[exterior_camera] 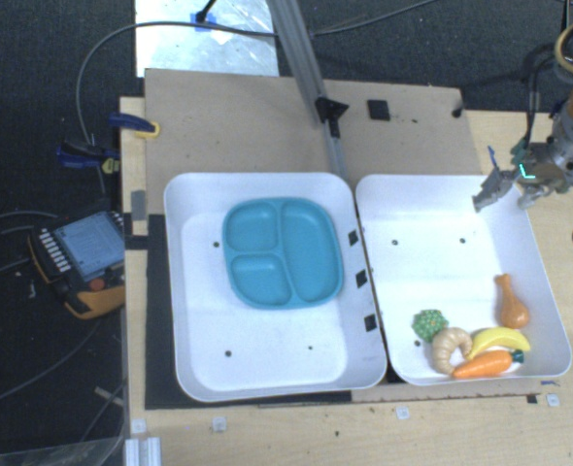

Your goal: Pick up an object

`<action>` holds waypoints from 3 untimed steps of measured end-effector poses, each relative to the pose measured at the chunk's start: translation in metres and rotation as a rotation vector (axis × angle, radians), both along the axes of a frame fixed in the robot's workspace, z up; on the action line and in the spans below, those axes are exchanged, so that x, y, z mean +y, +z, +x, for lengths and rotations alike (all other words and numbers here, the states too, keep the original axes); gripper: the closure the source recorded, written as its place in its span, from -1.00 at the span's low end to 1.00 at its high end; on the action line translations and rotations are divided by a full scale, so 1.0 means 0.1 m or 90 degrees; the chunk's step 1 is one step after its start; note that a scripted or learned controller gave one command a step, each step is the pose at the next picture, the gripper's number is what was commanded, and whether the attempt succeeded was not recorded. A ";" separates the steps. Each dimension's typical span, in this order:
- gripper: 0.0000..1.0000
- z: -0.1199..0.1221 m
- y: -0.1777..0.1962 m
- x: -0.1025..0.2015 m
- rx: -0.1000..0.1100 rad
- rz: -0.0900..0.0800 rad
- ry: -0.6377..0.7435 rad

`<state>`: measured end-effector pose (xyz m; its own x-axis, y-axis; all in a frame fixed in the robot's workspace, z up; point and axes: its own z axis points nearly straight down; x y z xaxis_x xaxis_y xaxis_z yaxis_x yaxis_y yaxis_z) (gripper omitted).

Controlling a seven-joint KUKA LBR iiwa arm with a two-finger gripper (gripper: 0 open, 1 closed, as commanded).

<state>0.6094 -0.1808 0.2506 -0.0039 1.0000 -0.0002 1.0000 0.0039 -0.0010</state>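
Arm poised at the right bin's far corner.
The gripper [508, 190] hangs over the right bin's [432, 221] upper right rim, fingers spread, pinching nothing. Carrot [483, 364], banana [501, 339], drumstick [511, 304], broccoli [427, 323] and shrimp [449, 347] cluster in its near right corner. A blue plate [283, 252] sits in the left bin [267, 357].

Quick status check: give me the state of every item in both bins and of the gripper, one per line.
Blue divided plate: flat in left bin, nothing on it.
Broccoli, croissant, banana, carrot: clustered at right bin's near corner.
Drumstick: lying just behind the banana.
Gripper: over right bin's far right edge, holding nothing.
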 end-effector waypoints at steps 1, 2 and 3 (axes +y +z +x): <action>-1.00 0.01 0.02 0.00 -0.002 0.000 0.000; -1.00 0.08 -0.54 0.06 0.000 0.000 0.002; -1.00 0.06 -0.96 0.02 0.000 0.000 -0.001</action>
